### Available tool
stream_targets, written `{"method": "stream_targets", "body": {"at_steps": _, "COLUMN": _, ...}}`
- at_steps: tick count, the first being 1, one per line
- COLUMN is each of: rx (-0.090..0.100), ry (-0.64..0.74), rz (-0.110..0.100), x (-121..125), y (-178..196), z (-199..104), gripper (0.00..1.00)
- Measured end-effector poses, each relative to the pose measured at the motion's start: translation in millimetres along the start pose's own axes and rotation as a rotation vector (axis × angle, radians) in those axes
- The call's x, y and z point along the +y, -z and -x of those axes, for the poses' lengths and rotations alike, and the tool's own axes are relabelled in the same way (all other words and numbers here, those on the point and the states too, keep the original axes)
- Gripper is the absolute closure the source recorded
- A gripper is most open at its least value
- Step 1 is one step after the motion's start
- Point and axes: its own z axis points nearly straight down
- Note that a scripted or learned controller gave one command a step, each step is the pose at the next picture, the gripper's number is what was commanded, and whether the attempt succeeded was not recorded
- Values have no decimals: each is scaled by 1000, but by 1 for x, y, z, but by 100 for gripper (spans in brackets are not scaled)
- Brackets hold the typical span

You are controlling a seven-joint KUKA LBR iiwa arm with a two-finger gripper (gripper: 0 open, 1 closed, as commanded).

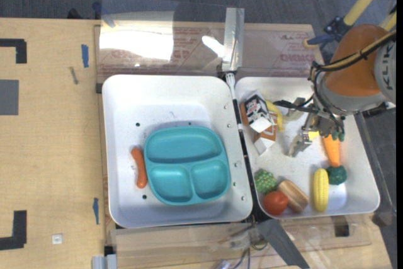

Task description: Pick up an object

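Reaching in from the right, the arm (pixel 359 69) hangs over the right bin (pixel 371 189), orange band uppermost. The gripper (pixel 302 143) points down and left over the bin's middle; its metal fingers (pixel 296 148) look slightly parted, nothing between them, tips close above or on the bare floor.

Right bin, contents:
- Carton (pixel 259 116): small, white, red and orange, tilted, in the upper left part near the divider.
- White scrap (pixel 263 145): just below the carton.
- Yellow piece (pixel 281 107): just right of the carton, partly behind the cables.
- Carrot (pixel 332 149): orange with a green top, upright, just right of the gripper, towards the right wall.
- Green piece (pixel 337 174): dark, directly below the carrot.
- Corn (pixel 320 189): yellow, upright, touching the green piece's left side, near the bottom edge.
- Bun (pixel 293 193): brown, left of the corn.
- Tomato (pixel 275 202): red, touching the bun, by the bottom edge.
- Broccoli (pixel 265 181): green, just above the tomato, in the bottom left corner.

Left bin (pixel 119 97), contents:
- Tray (pixel 186 164): teal, three compartments, centre to lower middle.
- Sausage (pixel 140 167): orange-red, lying lengthwise just beside the tray's left edge; whether they touch is not discernible.

Bench (pixel 44 135): tan board, left of both bins, with black corner marks and blue tape tabs. A clear sheet (pixel 164 47) lies along the bins' top edge.
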Motion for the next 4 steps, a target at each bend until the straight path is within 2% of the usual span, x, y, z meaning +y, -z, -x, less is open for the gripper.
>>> {"method": "stream_targets", "body": {"at_steps": 1, "rx": -12, "ry": 0, "rz": -1, "x": 0, "y": 13, "z": 4, "gripper": 100}}
{"method": "stream_targets", "body": {"at_steps": 2, "rx": -5, "ry": 66, "rz": 2, "x": 77, "y": 101, "z": -7, "gripper": 100}}
{"method": "stream_targets", "body": {"at_steps": 3, "rx": -5, "ry": 62, "rz": 1, "x": 108, "y": 181, "z": 14, "gripper": 100}}
{"method": "stream_targets", "body": {"at_steps": 4, "rx": -1, "ry": 274, "rz": 0, "x": 132, "y": 208, "z": 6, "gripper": 100}}
